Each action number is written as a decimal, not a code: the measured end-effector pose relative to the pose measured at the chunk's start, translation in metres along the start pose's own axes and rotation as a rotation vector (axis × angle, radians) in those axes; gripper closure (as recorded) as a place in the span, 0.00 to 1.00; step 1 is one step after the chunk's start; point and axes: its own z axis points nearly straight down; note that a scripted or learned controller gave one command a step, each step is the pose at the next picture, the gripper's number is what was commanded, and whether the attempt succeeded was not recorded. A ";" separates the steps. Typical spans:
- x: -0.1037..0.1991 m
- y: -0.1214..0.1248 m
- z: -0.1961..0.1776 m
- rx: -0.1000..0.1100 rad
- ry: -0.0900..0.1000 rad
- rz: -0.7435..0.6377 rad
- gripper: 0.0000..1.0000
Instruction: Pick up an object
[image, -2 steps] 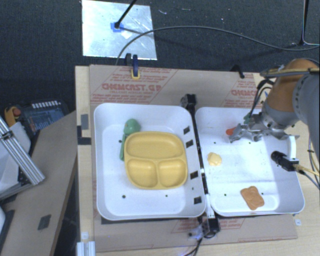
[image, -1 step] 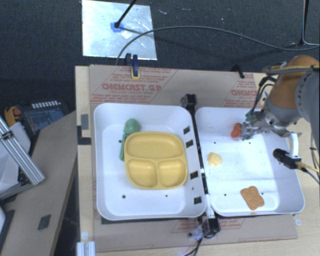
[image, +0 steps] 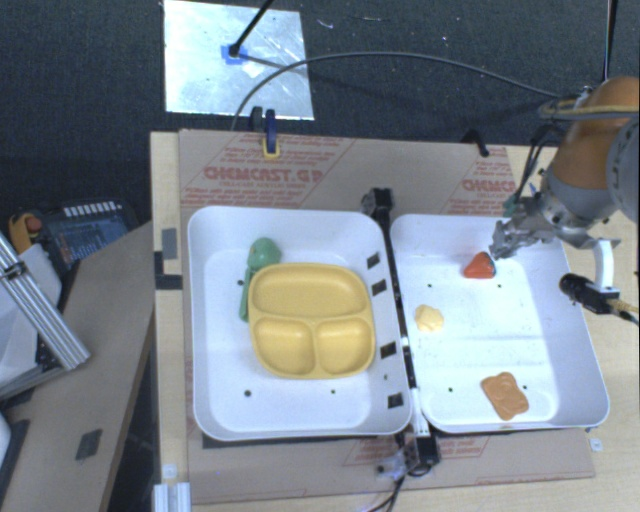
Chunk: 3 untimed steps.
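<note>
The gripper (image: 503, 247) hovers at the one o'clock edge of the small red piece (image: 479, 266); whether it is open or closed, I cannot tell. The piece looks light, rigid and smooth, probably best pinched across its narrow middle.

Two white bins (image: 210, 330). One yellow divided tray (image: 308, 318). One green item (image: 262, 252). One red-orange piece (image: 480, 266). One pale yellow piece (image: 429, 319). One brown piece (image: 504, 394).

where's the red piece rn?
In the right bin, near its far edge, the red piece lies just beside the pincer, up-right of the pale yellow piece.
</note>
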 end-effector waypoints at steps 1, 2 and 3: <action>-0.002 0.001 -0.065 0.000 0.000 0.000 1.00; -0.002 0.002 -0.066 0.004 0.000 0.000 1.00; 0.052 -0.004 -0.079 0.004 0.002 -0.003 1.00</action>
